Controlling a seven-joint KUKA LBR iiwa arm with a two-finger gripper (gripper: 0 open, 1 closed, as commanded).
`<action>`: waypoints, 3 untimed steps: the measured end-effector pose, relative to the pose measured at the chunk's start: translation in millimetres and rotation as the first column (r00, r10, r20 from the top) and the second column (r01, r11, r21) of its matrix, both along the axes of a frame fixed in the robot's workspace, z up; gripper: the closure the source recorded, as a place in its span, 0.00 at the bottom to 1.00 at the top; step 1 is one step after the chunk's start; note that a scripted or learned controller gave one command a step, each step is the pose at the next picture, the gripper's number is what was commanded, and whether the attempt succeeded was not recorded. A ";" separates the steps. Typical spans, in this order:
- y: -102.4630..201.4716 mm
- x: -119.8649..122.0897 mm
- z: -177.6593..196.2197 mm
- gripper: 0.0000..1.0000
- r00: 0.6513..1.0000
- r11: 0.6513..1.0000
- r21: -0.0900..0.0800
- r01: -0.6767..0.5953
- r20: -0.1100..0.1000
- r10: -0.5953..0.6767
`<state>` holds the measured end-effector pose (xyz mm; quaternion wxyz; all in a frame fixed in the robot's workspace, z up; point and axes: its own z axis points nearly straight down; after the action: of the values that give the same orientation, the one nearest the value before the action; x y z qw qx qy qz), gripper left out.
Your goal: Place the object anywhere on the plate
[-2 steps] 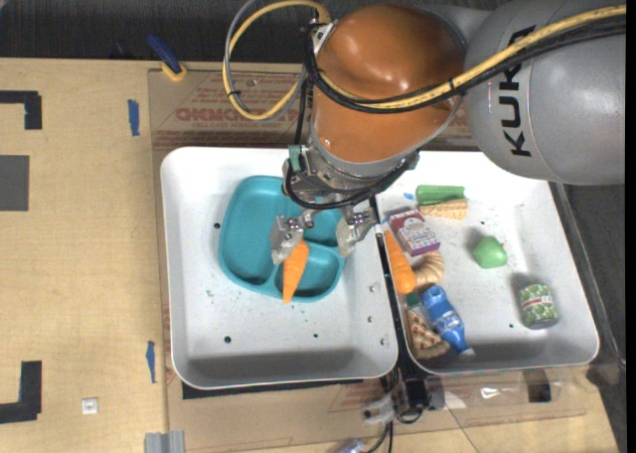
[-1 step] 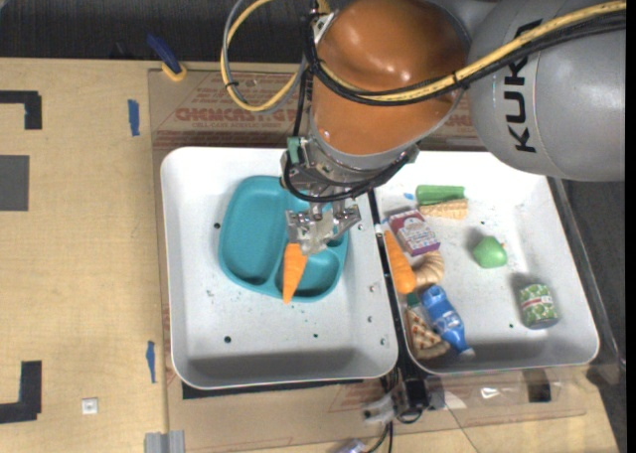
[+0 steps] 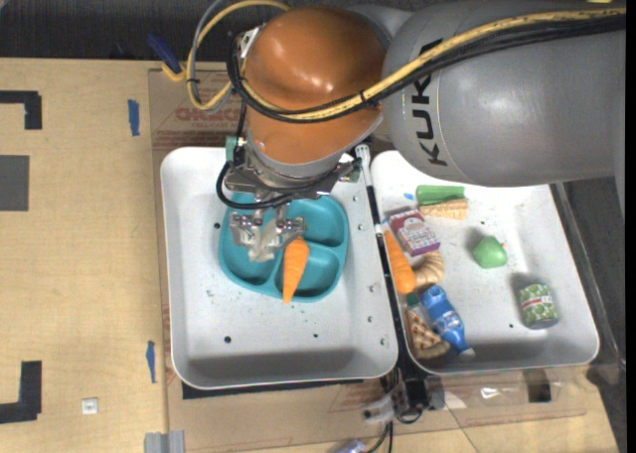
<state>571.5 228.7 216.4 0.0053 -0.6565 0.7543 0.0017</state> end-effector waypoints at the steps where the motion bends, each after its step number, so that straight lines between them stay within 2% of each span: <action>1: 2.4 2.3 13.3 1.00 1.000 1.000 0.009 0.003 0.011 -0.003; 2: -14.8 -43.5 -116.8 1.00 0.973 0.973 0.000 0.229 0.002 -0.229; 3: -82.8 48.6 -24.4 1.00 0.788 0.788 0.004 0.615 0.002 -0.615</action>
<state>620.0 145.8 192.0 0.0077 -0.3754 0.9268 -0.0001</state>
